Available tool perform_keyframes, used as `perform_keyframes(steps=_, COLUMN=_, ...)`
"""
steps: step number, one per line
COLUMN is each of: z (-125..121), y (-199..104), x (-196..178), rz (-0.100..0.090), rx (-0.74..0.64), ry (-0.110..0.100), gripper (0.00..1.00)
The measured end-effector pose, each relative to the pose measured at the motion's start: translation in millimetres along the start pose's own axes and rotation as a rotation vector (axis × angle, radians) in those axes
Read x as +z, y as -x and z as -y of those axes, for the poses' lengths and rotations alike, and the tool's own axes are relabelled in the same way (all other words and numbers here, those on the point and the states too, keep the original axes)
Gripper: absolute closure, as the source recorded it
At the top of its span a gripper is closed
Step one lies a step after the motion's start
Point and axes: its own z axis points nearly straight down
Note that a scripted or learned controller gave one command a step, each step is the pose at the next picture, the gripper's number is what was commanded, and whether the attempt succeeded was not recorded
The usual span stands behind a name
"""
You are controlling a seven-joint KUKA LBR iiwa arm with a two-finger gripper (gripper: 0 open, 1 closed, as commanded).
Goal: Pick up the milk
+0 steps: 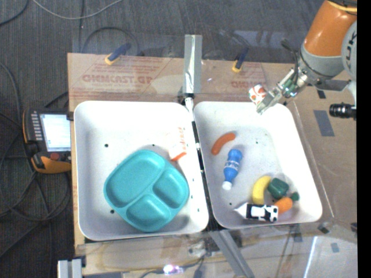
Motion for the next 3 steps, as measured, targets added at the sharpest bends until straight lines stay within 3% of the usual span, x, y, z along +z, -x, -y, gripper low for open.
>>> perform_keyframes(steps=1, z=65.9, y=-4.9, x=-25.2, rz=0.0, rx=-0.172, ry=-0.003, gripper=1.0)
perform_keyframes(steps=2, z=74.4, y=3.9, x=-56.5, rz=0.001, rx=-0.374, ry=-0.002, gripper=1.0)
perform_keyframes(steps=3, z=40.4, y=23.9, x=-106.1, rz=0.0, rx=-0.378, ry=0.002, gripper=1.0)
